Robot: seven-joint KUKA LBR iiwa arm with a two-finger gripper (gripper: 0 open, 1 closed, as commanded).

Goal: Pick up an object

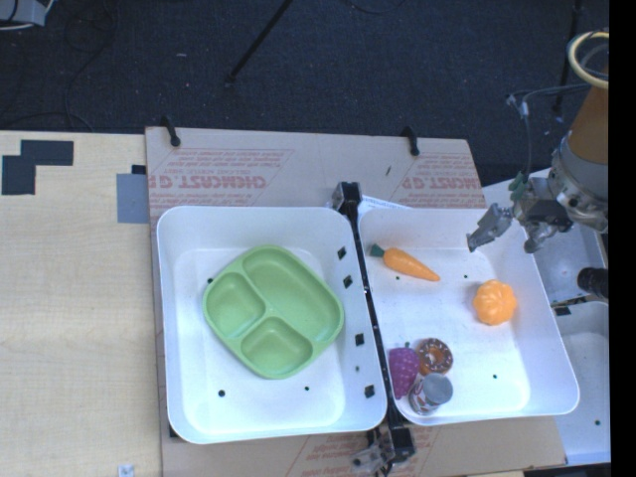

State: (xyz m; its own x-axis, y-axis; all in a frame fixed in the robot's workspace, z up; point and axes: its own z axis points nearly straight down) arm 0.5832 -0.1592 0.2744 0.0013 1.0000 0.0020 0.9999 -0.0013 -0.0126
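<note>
The right bin (542,366) holds an orange carrot (411,264) near its back left and an orange round fruit (494,302) toward its right side. At its front lie a purple bunch of grapes (402,369), a small doughnut (435,356) and a small can (431,393), all close together. My gripper (513,226) hovers over the back right corner of this bin, above and behind the orange fruit, open with nothing between its fingers.
The left bin (189,366) carries a green divided plate (272,309). A black divider (362,306) runs between the two bins. Cardboard (278,172) lies behind them, and a wooden bench top (70,306) extends to the left.
</note>
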